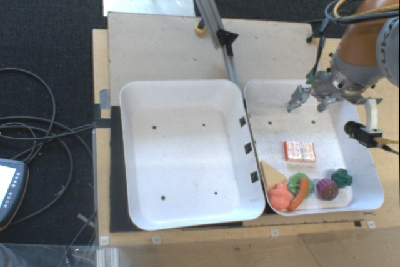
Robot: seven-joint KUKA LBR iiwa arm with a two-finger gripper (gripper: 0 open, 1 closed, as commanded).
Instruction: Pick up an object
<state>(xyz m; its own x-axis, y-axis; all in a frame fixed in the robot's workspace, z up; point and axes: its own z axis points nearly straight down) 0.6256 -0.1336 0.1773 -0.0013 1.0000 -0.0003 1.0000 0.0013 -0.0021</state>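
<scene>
**Two bins, all the clutter jammed in one corner**

Six little objects sit in my right bin (356, 134), mostly along its near edge: orange lump (280, 197), green leafy piece (299, 182), carrot (299, 194), purple ball (327, 189), dark green bit (341, 177), plus a tan wedge (270, 172) against the divider side. Just beyond them lies a red-and-white block (299, 151), with open floor around it. Further back, my gripper (312, 100) hangs above bare floor, fingers spread, holding nothing. Left bin (181, 153) has open floor throughout.
</scene>
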